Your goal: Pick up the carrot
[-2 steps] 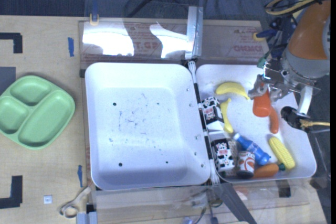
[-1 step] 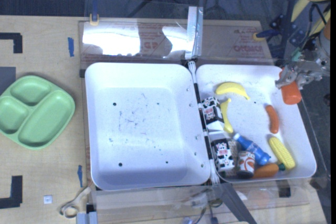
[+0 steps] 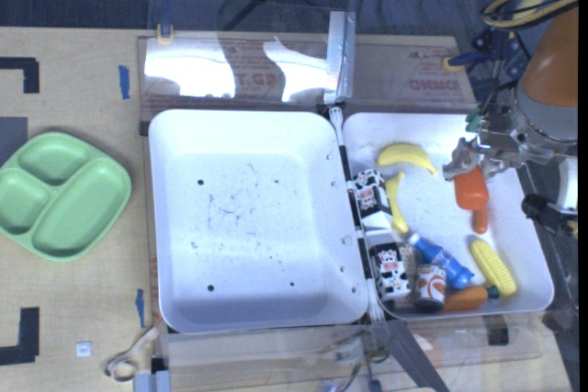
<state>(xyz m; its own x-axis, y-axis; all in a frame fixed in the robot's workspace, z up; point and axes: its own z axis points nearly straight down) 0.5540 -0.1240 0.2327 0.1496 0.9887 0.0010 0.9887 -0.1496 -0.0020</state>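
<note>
On the far left a green plate (image 3: 64,195) sits on the bench, well apart from the work. Next comes the left bin (image 3: 243,312). Then the right bin (image 3: 537,289), crowded: two cow-print cartons (image 3: 370,194) against its left wall, two bananas (image 3: 407,157) just beside them, and lower down a blue bottle (image 3: 443,260) and a can (image 3: 429,285). An orange-red thing (image 3: 465,296) lies at the front wall; I cannot tell what it is.

The carrot (image 3: 471,191), as I take it, lies right of centre in that bin, with its thick end toward the back and its thin tip toward the front. It is apart from the bananas and near the corn (image 3: 492,266). The gripper (image 3: 480,156) hangs right at the thick end, touching it or just above it. The slant hides which, and I cannot tell whether it is open or closed, or whether it has any hold.

The carrot looks like a toy, so I judge it light, stiff and not fragile. It also looks smooth and tapered, so a squeeze near the tip would likely push it out sideways. The better hold is across the thick part, with the jaws square to its length. The white floor around it looks free enough for that
</note>
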